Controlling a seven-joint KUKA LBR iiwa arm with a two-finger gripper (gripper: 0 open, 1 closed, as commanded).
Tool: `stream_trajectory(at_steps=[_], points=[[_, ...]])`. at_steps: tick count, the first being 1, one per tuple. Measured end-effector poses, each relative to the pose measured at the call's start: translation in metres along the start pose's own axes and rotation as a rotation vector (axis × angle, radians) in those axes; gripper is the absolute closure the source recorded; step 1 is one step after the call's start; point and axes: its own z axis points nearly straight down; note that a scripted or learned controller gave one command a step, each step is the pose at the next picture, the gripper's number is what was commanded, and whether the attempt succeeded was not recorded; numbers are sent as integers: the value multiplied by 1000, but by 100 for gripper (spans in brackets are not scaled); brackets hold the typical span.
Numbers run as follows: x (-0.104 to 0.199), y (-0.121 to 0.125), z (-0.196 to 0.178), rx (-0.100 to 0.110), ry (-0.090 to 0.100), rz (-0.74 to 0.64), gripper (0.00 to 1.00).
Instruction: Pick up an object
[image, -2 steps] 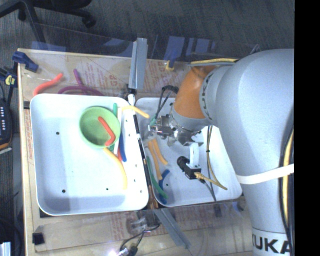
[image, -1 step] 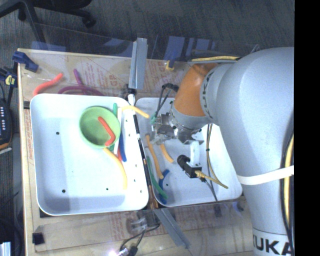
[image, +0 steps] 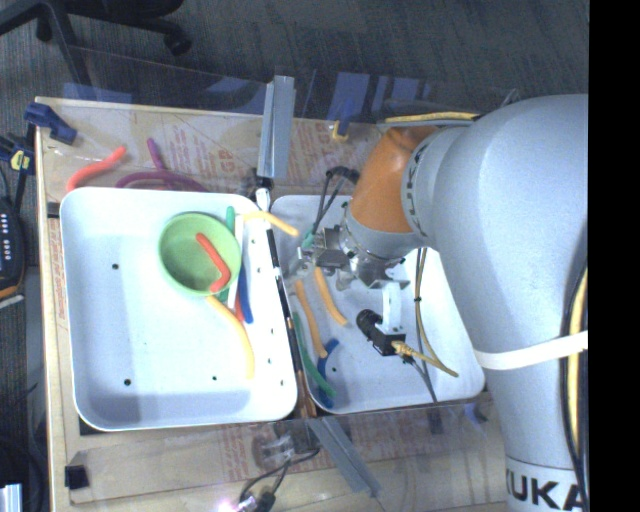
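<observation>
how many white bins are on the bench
2. The left bin holds a green bowl; the right bin lies beside it, partly covered by the arm.

We are reading "KUKA" in dark capitals on grey arm base (image: 545, 490), lower right corner, letters partly cut off. Reading nothing else.

Beside the left white bin (image: 100, 380), on the wooden bench (image: 190, 140), an orange strip (image: 97, 168) and purple loop (image: 160, 181) lie along its far rim; a blue clamp (image: 48, 122) sits at the bench corner.
</observation>
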Motion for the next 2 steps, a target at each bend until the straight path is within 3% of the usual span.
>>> stream_trajectory(at_steps=[1, 2], points=[[1, 0, -9, 1, 1, -4, 100], [1, 0, -9, 1, 0, -4, 0]])
